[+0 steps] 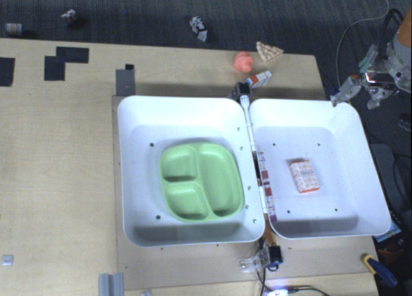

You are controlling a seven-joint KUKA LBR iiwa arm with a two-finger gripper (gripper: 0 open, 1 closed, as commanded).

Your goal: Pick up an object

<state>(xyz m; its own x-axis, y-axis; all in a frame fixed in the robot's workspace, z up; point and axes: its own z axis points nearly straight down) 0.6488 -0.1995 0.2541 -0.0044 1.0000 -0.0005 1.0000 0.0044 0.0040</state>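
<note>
We open on the pale wooden bench [58,179], carrying two shallow white plastic bins side by side. The left bin [138,127] holds a light green plastic tray with three compartments [201,181], lying flat near the middle. The right bin [341,127] holds a small flat packet, white with a reddish-orange print [304,176], alone on the floor and well apart from every wall. That packet looks like the pick.

Up at the right edge, the gripper [360,92] hangs outside the right bin's far corner, well apart from the packet and carrying nothing; how wide it sits, I cannot tell at this size.

Risks from here: the packet lies flat and thin, so a descent that stops shallow would likely close on air. An off-centre approach could nudge it sliding across the smooth floor.
</note>
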